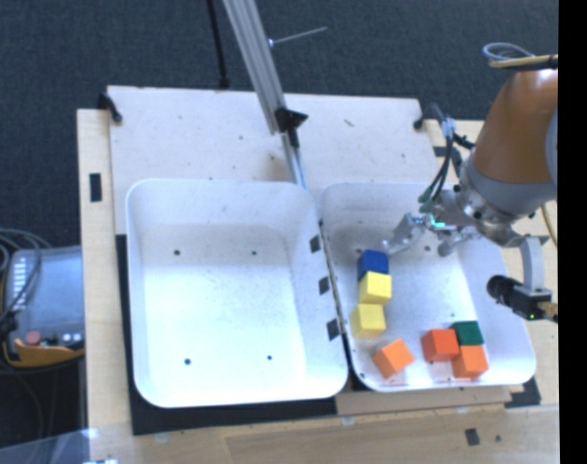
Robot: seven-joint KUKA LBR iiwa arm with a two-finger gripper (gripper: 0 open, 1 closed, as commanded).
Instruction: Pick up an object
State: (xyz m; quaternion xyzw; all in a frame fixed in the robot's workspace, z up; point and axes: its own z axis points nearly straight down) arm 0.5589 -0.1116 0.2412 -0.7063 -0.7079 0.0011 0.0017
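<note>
Pick not started: blocks all loose in the right shallow white bin [496, 288].

Small blue cube [373, 262] touches two small yellow cubes [374, 286] just nearer, orange cubes [394, 357] and one green cube [467, 333] at the near wall. Two-finger gripper [421, 232] hangs spread and empty, right of blue and farther back, likely lining up on that column.

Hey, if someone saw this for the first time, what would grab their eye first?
Probably the bright blocks in the right bin: a blue block with two yellow ones beside it, and orange and green ones near the front edge. Next, the arm's orange band at the right, with the hand above the bin's far part.
</note>
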